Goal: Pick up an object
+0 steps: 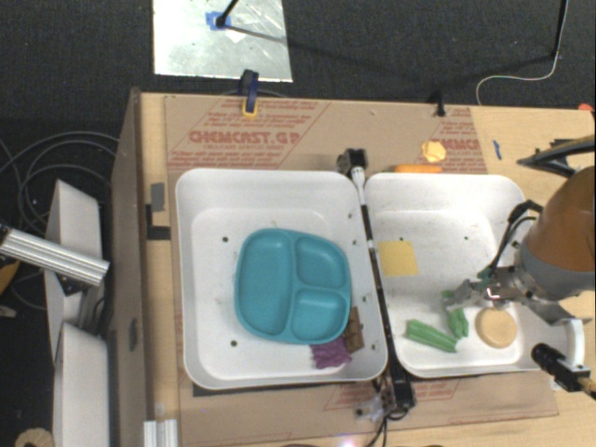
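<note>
We see the claw (pixel 473 296) low in the right bin (pixel 438 198), its state untellable; the green piece (pixel 431 335) nearby looks light, rigid, best pinched mid-length.

1. The left bin (pixel 200 250) is largely taken up by a teal divided plate (pixel 293 287).
2. Open floor is left in the right bin (pixel 507 194) behind the yellow square (pixel 399 258).
3. Its front is crowded by green pieces (pixel 432 334) and a tan disc (pixel 496 328).
</note>
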Robot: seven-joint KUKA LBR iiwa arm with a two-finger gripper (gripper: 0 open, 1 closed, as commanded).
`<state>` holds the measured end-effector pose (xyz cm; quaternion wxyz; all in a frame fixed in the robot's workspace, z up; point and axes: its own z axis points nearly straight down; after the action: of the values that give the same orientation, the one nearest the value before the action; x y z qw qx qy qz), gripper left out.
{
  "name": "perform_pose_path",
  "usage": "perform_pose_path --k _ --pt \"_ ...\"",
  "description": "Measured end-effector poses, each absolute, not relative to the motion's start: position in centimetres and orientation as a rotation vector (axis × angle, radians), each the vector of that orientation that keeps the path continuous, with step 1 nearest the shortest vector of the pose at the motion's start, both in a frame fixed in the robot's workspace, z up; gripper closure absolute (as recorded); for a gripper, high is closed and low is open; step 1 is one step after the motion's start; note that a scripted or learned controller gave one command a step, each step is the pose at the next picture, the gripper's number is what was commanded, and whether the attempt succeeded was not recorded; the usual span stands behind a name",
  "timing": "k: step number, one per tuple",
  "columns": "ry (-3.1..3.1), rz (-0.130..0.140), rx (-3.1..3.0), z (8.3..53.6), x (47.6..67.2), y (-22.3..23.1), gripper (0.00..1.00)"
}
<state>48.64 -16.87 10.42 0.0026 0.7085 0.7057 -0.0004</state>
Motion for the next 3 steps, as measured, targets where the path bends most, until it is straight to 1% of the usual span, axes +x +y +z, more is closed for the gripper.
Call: perform_pose_path --k 1,2,3 --pt "2.232 0.002 2.215 8.3 48.7 -11.4 0.00" --pt "2.212 0.000 2.221 12.4 48.7 -18.4 0.00" --pt "2.232 0.002 2.214 8.2 48.7 -12.4 0.00"
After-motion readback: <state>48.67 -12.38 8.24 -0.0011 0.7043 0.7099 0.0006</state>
